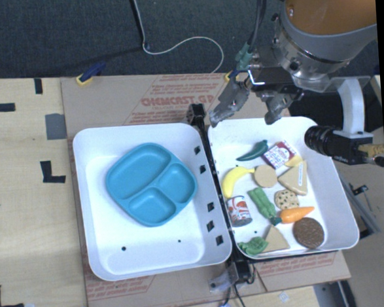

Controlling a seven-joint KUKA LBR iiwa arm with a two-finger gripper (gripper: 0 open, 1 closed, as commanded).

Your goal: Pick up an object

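Camera view: the gripper (248, 113) hangs over the top edge of the right bin (335, 234), jaws apart and holding nothing, its 2 fingers splayed above bare white floor. My read is that the pick is at the approach step, with no object chosen by contact yet. The next move calls for shifting toward the toy pile and lowering over 1 piece that stands clear enough of its neighbours for both fingers to pass.

Taking the banana (234, 177) as landmark: a green pepper (252, 152) lies just above and right of it, a red packet (277, 155) further right, a can (239, 210) just below, a green pod (262, 202) below right, a carrot (294, 214) beyond that, and a brown round cookie (309, 232) furthest down and right.

Counts: 2 bins, 1 blue tray (151, 183) with 3 compartments in the left bin (93, 189), 1 banana, 1 can, 1 carrot. The crackers and wedges overlap too much to count surely.
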